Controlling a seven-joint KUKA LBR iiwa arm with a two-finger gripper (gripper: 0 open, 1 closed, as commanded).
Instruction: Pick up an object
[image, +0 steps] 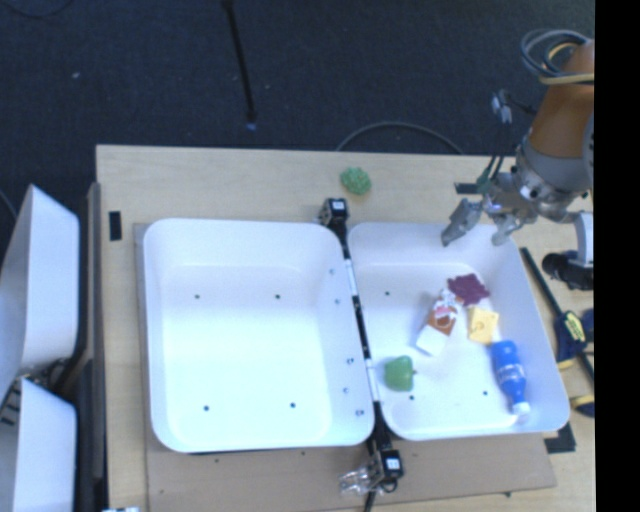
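The grey two-finger gripper (481, 228) hangs over the far rim of the right shallow white bin (400, 250), fingers spread apart and holding nothing. Within that bin, toward its right side, lie a blue plastic bottle (508, 373), a yellow block (483, 324), a maroon piece (467, 289) and a green apple-shaped ball (399, 373).

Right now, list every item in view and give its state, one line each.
gripper: open, holding nothing, above right bin's far edge
blue bottle: lying on its side in right bin
green apple: resting in right bin
maroon object: lying in right bin
green ball: on bench, outside bins
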